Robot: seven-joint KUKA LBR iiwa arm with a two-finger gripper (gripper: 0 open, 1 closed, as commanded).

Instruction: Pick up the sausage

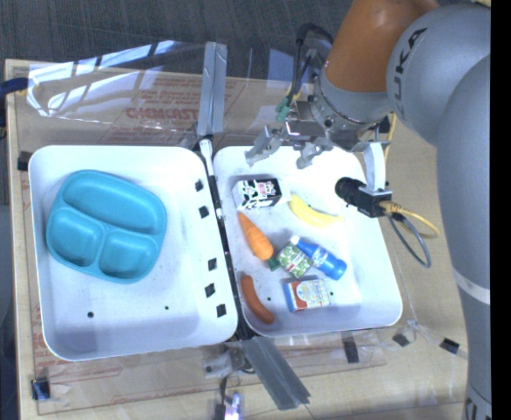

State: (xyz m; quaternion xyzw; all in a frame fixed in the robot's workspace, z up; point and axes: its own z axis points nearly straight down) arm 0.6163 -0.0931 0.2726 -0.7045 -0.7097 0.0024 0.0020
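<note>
The sausage [256,299], a reddish-brown link, lies at the front left of the right bin [374,309], close to the divider. My gripper [283,150] hangs above the bin's back edge, well behind the sausage. Its two grey fingers are spread apart with nothing between them.
In the right bin lie a carrot [257,236], a black-and-white milk carton [258,192], a banana [313,212], a blue bottle [320,258], a green packet [291,260] and a small red-orange carton [307,294]. The left bin [63,322] holds a blue divided plate [106,225].
</note>
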